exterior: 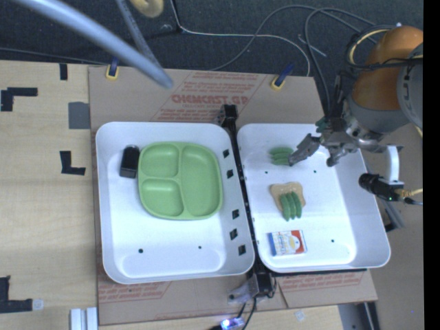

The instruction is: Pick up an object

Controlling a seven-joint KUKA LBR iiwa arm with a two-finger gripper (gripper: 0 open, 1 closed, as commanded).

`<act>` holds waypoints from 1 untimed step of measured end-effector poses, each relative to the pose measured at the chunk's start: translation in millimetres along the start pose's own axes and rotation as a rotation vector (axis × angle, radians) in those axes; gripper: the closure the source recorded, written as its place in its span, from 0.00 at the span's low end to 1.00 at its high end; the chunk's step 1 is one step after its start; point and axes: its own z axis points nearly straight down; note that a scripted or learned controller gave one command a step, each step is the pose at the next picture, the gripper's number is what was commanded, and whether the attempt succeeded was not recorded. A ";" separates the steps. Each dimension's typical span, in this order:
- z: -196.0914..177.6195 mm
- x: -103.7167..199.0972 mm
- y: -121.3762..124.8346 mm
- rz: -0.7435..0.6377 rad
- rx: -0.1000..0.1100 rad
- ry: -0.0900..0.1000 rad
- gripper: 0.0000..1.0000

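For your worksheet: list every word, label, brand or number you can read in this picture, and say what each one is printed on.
"CHEMCAST GP", red print on the brown board under the bins; the smaller red line below it is too blurred to read.
Small box in the right bin: a red and blue label, too small to read.
No other readable text.

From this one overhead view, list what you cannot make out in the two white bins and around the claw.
- Small green object in the right white bin: one claw finger overlaps its edge, so contact is unclear; too blurred to identify.
- Tan item under the green ridged piece: partly covered by that piece.
- Small red, white and blue card: print too small to read.
- Black block beside the green divided plate in the left bin: too small to identify.
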 end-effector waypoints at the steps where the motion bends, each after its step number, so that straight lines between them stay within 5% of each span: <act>1: -7.1 0.3 2.8 -0.003 -0.013 -0.002 0.00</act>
